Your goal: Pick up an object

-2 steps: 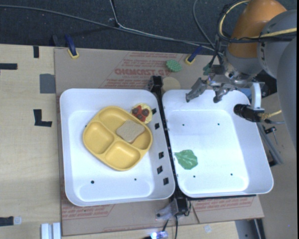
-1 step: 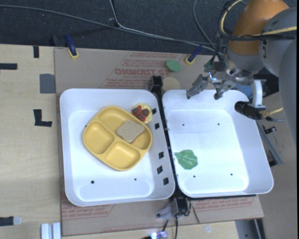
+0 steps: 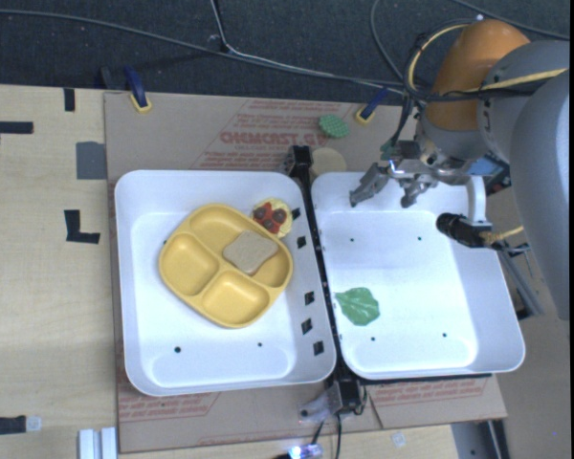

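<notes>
Gripper [image 3: 392,187], fingers apparently spread and holding nothing, is hovering over the right bin's [image 3: 478,352] far edge; the green leaf [image 3: 358,305] is lying ungrasped, pickup remaining.

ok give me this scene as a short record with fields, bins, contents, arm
left bin: yellow compartment plate with a tan bread slice on it; small red and yellow item at the plate's far corner
right bin: green leaf piece near its front left
gripper: over the right bin's far edge, jaws spread, nothing between them
bench: green object beyond the bins
</notes>
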Motion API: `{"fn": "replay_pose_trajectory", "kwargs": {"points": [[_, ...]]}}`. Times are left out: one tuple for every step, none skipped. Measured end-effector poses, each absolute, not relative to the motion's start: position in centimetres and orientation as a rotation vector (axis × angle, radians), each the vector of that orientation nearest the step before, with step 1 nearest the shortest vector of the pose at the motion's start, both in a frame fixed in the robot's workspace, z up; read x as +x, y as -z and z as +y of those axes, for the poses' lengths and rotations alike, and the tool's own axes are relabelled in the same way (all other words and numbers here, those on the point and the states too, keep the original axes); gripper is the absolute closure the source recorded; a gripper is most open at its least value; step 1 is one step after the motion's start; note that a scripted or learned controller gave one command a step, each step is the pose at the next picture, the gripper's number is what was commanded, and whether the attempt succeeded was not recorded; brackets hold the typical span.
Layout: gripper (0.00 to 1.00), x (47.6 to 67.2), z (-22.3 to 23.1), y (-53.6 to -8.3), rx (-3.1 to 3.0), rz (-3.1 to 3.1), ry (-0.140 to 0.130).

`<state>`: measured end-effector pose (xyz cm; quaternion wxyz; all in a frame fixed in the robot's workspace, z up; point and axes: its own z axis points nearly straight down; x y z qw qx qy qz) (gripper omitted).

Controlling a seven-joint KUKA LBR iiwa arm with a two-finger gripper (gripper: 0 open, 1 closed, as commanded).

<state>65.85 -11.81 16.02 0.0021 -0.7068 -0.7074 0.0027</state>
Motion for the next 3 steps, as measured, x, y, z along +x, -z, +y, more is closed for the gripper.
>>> {"fn": "replay_pose_trajectory", "kwargs": {"points": [[0.00,65.4,-11.4,-11.5,-2.216,-2.221,-0.008],[0.00,65.4,-11.3,-8.4,-2.219,-2.226,-0.003],[1.00,65.5,-11.2,-9.6,-2.219,-2.228,-0.001]]}}
